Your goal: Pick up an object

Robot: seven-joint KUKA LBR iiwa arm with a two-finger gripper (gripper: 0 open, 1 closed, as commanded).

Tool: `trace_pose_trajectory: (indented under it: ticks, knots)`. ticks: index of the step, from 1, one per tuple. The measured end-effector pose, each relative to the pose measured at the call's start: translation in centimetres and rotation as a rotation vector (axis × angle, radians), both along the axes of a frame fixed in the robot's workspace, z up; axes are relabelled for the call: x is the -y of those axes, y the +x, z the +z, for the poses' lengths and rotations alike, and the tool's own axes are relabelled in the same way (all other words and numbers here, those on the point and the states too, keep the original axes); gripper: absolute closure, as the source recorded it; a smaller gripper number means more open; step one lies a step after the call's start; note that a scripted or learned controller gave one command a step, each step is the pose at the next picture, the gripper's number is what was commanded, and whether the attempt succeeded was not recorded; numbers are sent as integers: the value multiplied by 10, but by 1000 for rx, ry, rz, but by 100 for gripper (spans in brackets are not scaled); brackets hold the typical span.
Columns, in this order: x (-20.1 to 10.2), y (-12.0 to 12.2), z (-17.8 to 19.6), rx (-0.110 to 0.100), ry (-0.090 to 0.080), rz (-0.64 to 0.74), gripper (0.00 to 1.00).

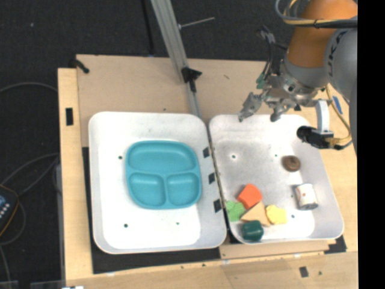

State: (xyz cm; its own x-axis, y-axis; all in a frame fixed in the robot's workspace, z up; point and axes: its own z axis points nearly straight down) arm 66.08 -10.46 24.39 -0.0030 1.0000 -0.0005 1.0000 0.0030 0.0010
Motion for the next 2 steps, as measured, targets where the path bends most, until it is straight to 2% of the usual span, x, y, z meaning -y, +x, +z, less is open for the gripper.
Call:
trace_pose_trajectory:
  ticks: [1, 2]
  knots:
    - [0, 0, 0, 0, -1, 0, 0]
    - [11, -6, -50, -5, -2, -4, 0]
